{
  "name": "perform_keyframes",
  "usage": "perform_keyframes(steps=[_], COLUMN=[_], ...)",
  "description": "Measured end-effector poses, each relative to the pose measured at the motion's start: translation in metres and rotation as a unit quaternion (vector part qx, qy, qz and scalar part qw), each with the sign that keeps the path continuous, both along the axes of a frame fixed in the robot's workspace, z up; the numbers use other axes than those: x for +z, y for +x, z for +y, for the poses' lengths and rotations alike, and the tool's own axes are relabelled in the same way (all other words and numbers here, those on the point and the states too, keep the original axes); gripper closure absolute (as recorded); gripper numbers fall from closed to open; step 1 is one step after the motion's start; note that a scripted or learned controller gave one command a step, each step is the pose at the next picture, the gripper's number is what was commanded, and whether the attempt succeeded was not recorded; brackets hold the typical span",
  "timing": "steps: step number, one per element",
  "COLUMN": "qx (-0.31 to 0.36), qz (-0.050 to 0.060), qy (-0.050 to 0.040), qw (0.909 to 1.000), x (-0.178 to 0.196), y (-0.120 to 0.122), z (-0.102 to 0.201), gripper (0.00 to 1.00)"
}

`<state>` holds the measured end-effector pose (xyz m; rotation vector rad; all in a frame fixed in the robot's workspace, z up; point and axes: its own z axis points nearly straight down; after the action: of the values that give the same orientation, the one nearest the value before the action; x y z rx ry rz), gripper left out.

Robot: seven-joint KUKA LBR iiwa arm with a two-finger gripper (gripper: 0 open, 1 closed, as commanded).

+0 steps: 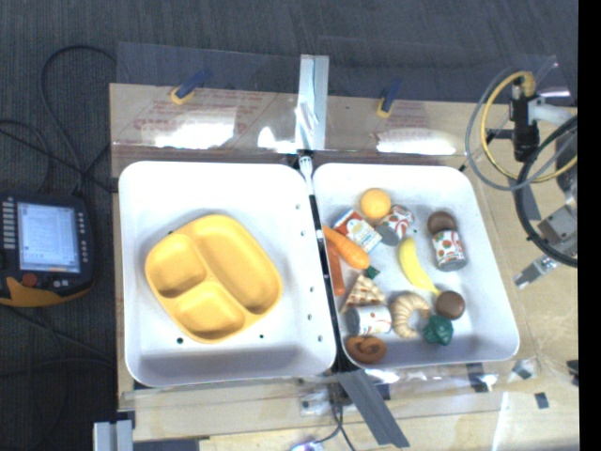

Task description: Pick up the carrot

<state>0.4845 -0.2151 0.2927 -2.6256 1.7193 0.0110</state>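
Dark carpet surrounds a plywood table point(94, 252) that carries two shallow white bins side by side, with a teach pendant point(45, 247) lying on the floor at nine o'clock.

Nearest the camera, at the bottom edge of the right bin point(488, 280), sit a brown pretzel-like piece point(365, 349), a small can on its side point(373, 320), a croissant point(408, 312), a dark green item point(437, 330) and a brown ball point(450, 303). Just above the can is a pizza slice point(362, 292), and a banana point(413, 264) lies at three o'clock from it.

The carrot point(346, 248) lies in the right bin close against its left wall, slanting from ten o'clock down to four o'clock, with its dark green stub toward the pizza slice. Its upper side touches a red and white carton point(358, 230). Farther back are an orange fruit point(375, 202), a small red and white jar point(398, 222), an upright can point(448, 248) and a dark round piece point(440, 222).

The left bin point(141, 346) holds a yellow divided plate point(212, 277).

The carrot looks like a light, rigid plastic toy with a smooth, tapered and probably slippery skin. I would take it across the thick middle, fingers closing at right angles to its long axis; the wall and the carton leave little room on either side.

The arm point(554, 224) is at the three o'clock edge among cables; I cannot tell the state of the end effector.
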Motion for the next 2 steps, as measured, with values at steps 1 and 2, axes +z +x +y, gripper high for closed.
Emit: perform_keyframes(steps=[1, 2], qx=[0.106, 0.183], qz=[-0.005, 0.0], qy=[-0.0024, 0.0014], qw=[0.9943, 0.983], x=[0.118, 0.017], y=[0.011, 0.001], z=[0.001, 0.007], gripper=[1.0, 1.0])
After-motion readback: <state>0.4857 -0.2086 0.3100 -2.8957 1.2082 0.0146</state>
